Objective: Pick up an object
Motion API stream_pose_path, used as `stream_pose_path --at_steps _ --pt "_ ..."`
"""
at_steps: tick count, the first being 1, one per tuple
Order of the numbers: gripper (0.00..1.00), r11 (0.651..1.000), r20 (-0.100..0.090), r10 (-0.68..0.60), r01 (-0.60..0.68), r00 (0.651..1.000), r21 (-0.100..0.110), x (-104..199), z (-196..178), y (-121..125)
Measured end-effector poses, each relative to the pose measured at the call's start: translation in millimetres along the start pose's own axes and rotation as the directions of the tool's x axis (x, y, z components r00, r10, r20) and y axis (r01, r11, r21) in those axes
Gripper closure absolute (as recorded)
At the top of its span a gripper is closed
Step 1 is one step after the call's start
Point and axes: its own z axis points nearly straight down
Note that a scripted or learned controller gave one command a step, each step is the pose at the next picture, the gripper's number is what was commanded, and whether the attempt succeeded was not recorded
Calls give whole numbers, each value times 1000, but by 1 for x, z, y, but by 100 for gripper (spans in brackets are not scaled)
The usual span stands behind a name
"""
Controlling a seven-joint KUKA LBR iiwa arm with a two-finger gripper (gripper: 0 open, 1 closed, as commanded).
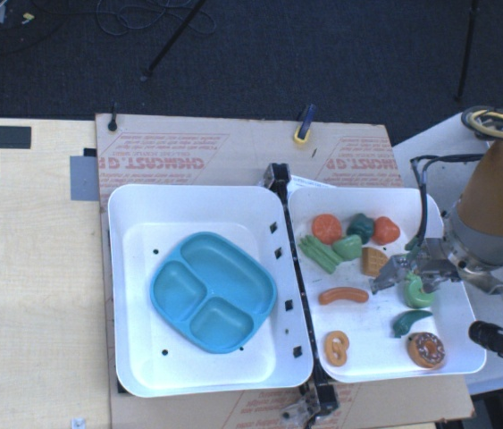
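Observation:
My gripper (409, 276) hangs low over the right part of the right bin (448, 365), on the grey arm with its orange band coming in from the right. Its two fingers stand apart, open, with nothing clearly held. A green ring-shaped toy (418, 292) lies just under and in front of it. A tan waffle piece (373, 260) sits just left of the gripper. Close by lie a dark green toy (409, 322) and a brown sausage (343, 296).
The right bin also holds a red tomato (326, 228), green beans (319, 253), a red toy (386, 231), a pretzel (336, 347) and a donut (426, 349). The left bin (130, 239) bears a blue divided plate (213, 291). A black divider (291, 275) separates the bins.

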Motion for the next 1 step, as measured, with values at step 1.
stream_pose_path --at_steps 1 --pt "0 1000 3 -2 2 1000 -14 0 -7 3"
